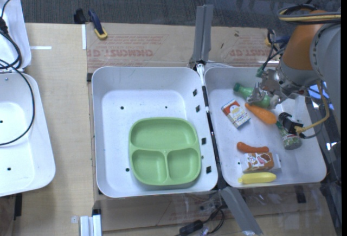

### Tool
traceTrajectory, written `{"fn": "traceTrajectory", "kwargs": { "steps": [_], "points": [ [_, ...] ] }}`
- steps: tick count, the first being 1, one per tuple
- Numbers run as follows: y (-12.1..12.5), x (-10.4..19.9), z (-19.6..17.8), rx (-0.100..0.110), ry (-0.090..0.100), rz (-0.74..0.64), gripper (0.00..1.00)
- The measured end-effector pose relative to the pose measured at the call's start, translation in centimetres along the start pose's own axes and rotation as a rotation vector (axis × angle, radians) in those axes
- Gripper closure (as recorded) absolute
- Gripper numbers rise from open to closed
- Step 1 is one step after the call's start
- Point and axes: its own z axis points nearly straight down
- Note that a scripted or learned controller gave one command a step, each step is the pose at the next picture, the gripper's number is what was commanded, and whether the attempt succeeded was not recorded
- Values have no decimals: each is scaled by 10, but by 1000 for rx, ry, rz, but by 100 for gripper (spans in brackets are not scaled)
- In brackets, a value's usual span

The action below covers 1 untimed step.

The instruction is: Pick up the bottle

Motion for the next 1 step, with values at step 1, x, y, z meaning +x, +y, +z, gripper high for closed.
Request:
{"fn": "traceTrajectory", "kwargs": {
  "steps": [1],
  "points": [
    [7,45,-115,-8,3,-20,100]
  ]
}}
